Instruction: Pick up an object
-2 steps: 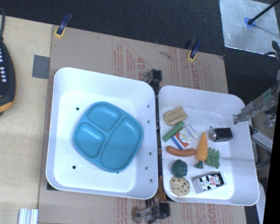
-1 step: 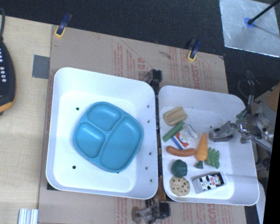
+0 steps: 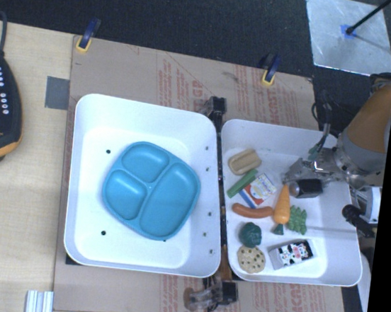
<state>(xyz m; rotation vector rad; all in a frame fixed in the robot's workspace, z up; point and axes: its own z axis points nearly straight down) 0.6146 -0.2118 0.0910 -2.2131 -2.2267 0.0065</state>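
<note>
Lying about: one blue plate (image 3: 152,190), one carrot (image 3: 283,206), one sausage (image 3: 251,211); end effector (image 3: 306,176) openness indiscernible.

Obstacles: carrot (image 3: 283,205) just below the gripper (image 3: 301,174); bread roll (image 3: 244,160) and green bean (image 3: 242,183) to its view-left. Bare bin floor (image 3: 333,250) lies open to its lower right.

Right bin (image 3: 332,230), contents lying flat:
- Tan bread roll (image 3: 244,160), upper left.
- Green pod (image 3: 242,183), slanted, just beside the roll.
- White packet (image 3: 261,189).
- Orange sausage (image 3: 252,211).
- Carrot (image 3: 284,205), leafy end nearest the camera.
- Dark green lump (image 3: 251,233), possibly broccoli.
- Round cookie (image 3: 250,259).
- Black-and-white carton (image 3: 291,253).
</note>
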